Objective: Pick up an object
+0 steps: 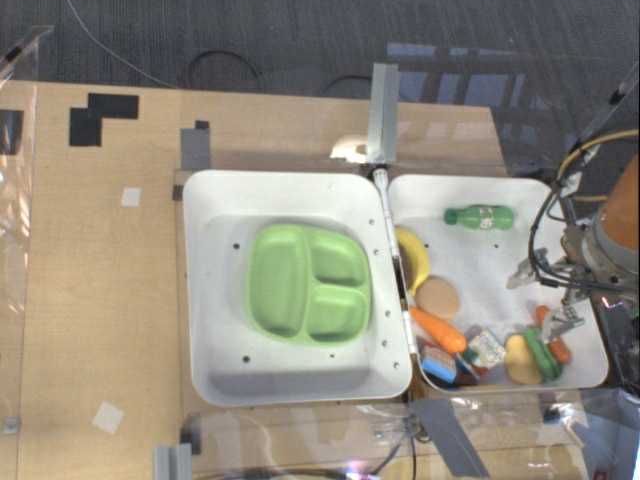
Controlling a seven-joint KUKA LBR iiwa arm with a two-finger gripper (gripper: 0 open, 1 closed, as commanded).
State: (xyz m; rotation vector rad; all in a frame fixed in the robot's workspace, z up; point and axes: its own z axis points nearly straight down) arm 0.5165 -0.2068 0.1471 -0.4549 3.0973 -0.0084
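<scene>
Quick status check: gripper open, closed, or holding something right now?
Gripper: open, holding nothing, over the right bin near the toy food at its right edge.

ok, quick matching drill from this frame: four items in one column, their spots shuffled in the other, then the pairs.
Items:
1. green tray
2. green bottle
3. banana
4. carrot

Spots:
A. right bin, far side, lying down
B. left bin, middle
C. right bin, near its left wall, in front of the round tan piece
D. right bin, along its left wall, behind the round tan piece

Pairs: 1-B, 2-A, 3-D, 4-C
</scene>
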